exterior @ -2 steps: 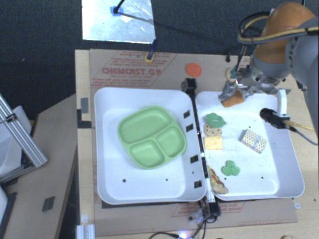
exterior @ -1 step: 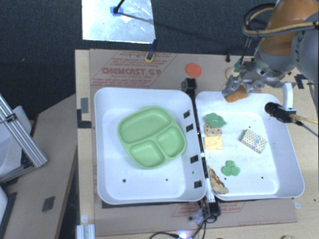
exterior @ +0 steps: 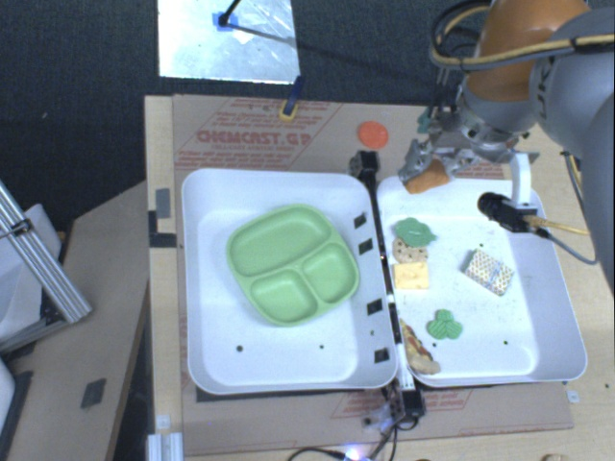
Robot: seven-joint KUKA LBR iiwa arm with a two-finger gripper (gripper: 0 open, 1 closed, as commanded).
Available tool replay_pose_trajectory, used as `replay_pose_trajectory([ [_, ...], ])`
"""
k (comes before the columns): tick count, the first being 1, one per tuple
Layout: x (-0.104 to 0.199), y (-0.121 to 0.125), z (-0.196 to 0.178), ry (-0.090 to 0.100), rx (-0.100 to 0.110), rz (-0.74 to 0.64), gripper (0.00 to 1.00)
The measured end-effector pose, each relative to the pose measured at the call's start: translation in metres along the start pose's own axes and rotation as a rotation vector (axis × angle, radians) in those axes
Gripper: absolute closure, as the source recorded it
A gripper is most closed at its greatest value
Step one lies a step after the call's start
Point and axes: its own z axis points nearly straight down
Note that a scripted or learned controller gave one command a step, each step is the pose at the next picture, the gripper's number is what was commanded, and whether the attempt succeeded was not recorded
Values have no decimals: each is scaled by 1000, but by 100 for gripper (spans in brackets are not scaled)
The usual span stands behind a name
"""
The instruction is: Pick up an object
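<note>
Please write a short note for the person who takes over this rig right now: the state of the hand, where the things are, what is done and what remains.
Hand: at the far left corner of the right bin, with an orange-brown piece at its tip. Whether it really grips the piece, I cannot tell.
Right bin: green leaf, cookie, yellow cheese square, patterned block, small green piece, a pizza slice by the near left wall.
Left bin: green divided plate.
Done: the hand has reached an object.
Left: confirm the grasp and the lift.
</note>
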Motion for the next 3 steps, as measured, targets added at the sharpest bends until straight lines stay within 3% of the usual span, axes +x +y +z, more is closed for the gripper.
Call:
replay_pose_trajectory([
  [2, 103, -5, 1, 0, 2, -1, 100],
  [3, 128, -12, 19, -1, 4, 2, 100],
])
